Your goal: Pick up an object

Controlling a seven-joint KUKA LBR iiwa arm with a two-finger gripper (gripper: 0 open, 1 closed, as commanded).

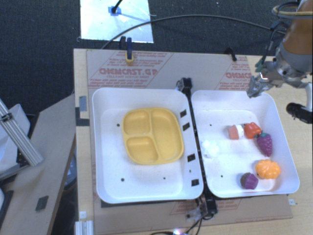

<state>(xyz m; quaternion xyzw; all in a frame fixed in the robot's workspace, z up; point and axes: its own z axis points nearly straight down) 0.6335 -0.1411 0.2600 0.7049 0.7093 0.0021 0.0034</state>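
Wooden bench (146, 65), 2 white bins (110, 146) side by side

yellow tray (151, 135) — 3 compartments | in left bin (105, 131)

Yellow tray (151, 136) in white left bin (105, 180). In white right bin (288, 175): purple grapes (264, 144), orange pumpkin (268, 169), purple piece (249, 181), red-orange piece (252, 129).
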